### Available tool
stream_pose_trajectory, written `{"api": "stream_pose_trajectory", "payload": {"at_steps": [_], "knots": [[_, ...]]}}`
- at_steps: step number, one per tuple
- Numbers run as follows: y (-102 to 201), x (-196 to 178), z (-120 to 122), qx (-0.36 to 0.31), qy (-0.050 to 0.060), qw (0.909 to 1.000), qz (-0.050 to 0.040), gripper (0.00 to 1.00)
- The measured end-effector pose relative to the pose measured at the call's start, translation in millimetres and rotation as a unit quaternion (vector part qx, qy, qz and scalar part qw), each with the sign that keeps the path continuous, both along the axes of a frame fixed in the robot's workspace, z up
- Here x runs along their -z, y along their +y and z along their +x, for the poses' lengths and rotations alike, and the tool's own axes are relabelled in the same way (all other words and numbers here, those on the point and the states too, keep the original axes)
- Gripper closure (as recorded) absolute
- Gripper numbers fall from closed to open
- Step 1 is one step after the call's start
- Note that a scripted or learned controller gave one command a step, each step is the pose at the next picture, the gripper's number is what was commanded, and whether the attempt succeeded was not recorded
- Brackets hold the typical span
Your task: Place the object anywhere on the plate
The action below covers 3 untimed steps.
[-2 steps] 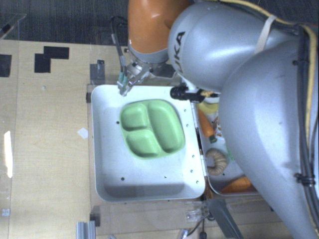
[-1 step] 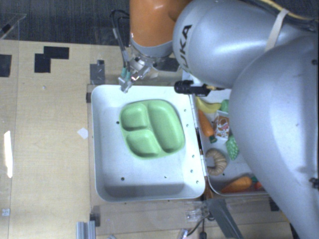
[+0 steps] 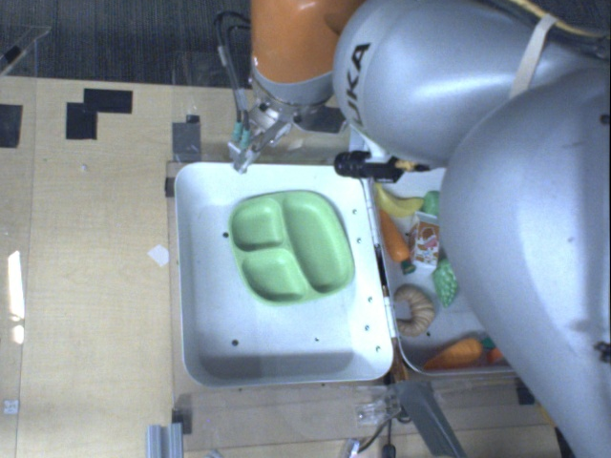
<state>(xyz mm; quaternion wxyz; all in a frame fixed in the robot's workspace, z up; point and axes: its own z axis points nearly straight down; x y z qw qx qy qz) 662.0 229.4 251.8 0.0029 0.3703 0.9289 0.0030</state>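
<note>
Toy food, a jumble of small plastic pieces, lies in the right white bin (image 3: 412, 356) at about three o'clock from the plate: a yellow banana (image 3: 399, 201), an orange carrot (image 3: 393, 239), a green bumpy piece (image 3: 445, 281), a tan curled pastry-like piece (image 3: 414, 308) and another orange piece (image 3: 456, 353) low down, all crowded together and partly hidden under the grey arm (image 3: 516, 189). Which one is meant I cannot say. The pale green, three-compartment plastic plate (image 3: 291, 246) sits alone in the left white bin (image 3: 205, 284), a little above its middle. The gripper (image 3: 244, 150) hangs at the bin's twelve o'clock rim, well apart from the toys; whether it is open or holding anything I cannot tell at this size. Such toys are likely light, hollow, stiff and rather slick, so I would judge a grasp across the narrow middle of the carrot or banana safest, since the rounded ones may squirt out. The pale wooden counter (image 3: 86, 256) spreads off toward nine o'clock.
</note>
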Motion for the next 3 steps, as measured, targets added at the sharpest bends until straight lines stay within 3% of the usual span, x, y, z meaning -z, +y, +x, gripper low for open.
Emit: {"api": "stream_pose_trajectory", "payload": {"at_steps": [1, 2, 3], "knots": [[0.5, -12.2, 1.4, -0.048, -0.001, 0.9988, -0.0005, 1.00], [4.9, -12.0, 1.6, -0.212, -0.002, 0.9773, -0.0013, 1.00], [6.0, 10.4, 1.0, -0.184, -0.001, 0.9830, -0.0008, 1.00]]}}
